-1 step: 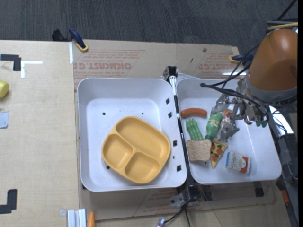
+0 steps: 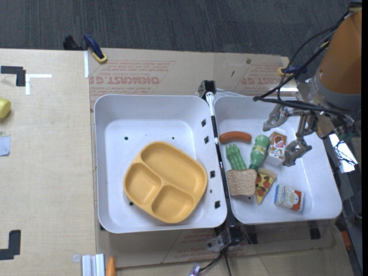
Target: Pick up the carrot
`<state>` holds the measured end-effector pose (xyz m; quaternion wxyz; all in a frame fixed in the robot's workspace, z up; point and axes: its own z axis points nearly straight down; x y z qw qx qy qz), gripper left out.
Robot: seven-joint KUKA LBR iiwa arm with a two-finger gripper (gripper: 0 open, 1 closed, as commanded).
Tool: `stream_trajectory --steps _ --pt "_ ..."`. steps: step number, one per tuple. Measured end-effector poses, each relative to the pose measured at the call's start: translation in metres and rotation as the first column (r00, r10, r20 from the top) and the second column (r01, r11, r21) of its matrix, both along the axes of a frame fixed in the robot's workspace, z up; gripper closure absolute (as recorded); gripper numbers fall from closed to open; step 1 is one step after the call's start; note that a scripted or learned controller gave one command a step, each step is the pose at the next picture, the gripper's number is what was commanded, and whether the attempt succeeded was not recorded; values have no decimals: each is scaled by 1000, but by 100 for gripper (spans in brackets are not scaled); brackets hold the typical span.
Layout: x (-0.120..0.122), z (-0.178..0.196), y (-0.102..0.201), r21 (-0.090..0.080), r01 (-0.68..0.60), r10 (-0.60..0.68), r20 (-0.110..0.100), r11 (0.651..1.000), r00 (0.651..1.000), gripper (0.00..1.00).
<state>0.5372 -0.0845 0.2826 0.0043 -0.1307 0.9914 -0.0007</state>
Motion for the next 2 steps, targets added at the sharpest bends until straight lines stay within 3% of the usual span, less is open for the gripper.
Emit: stream_trajectory --steps 1,2 --pt "-16 31 31 -4 -698 698 0 716 716 0" --pt "-21 96 38 -5 -899 899 -1 437 437 0"
